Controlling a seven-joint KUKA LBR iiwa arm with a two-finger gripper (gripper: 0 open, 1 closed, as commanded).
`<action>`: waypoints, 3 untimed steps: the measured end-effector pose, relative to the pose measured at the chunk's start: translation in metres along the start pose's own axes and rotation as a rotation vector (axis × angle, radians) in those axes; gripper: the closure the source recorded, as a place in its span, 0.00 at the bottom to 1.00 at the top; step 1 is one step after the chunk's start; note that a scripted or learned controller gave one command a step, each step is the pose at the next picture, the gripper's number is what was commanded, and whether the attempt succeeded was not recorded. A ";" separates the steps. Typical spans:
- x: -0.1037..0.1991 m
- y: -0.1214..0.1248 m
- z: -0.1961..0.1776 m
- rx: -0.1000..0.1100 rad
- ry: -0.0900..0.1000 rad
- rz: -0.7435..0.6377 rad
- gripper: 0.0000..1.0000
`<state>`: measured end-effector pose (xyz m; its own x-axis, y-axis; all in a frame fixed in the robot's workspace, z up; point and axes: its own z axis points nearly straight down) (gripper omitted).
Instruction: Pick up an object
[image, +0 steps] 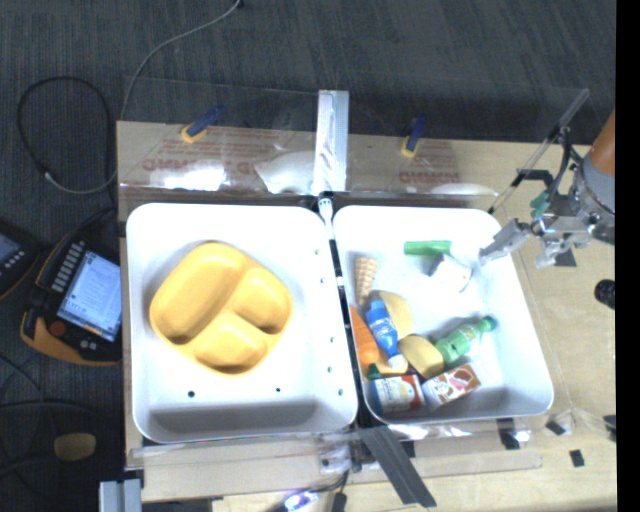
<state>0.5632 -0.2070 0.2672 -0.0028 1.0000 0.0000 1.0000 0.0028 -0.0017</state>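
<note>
The grey arm with its orange band is cut off by the right edge, so little more than the wrist and the two-finger gripper (556, 238) show, poised over the right rim of the right-hand shallow white bin (528, 330); I cannot tell how its tool end is set, since the parts blur into a tangle of grey metal. In that bin, a flat green plastic piece (427, 247) lies near the far wall with a small grey-and-white item (447, 264), hard to identify, just beside it. Toward the near left corner, objects crowd together, partly overlapping: a ribbed waffle-coloured cone (366, 270), a blue bottle with a white cap (384, 330), an orange carrot-like stick (363, 340), a green bottle (464, 337), yellow rounded pieces (421, 353), and a red-labelled packet (455, 383). The left-hand shallow white bin (160, 225) holds one large yellow lobed foam-like lump (220, 307).
</note>
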 end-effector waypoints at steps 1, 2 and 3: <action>0.000 0.000 0.000 0.000 0.000 0.000 0.00; 0.053 0.057 0.125 -0.001 -0.001 -0.170 0.00; 0.084 0.006 0.177 -0.012 -0.002 -0.193 0.00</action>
<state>0.5690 -0.1229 0.0904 -0.1942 0.9810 -0.0027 0.9809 0.1942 0.0106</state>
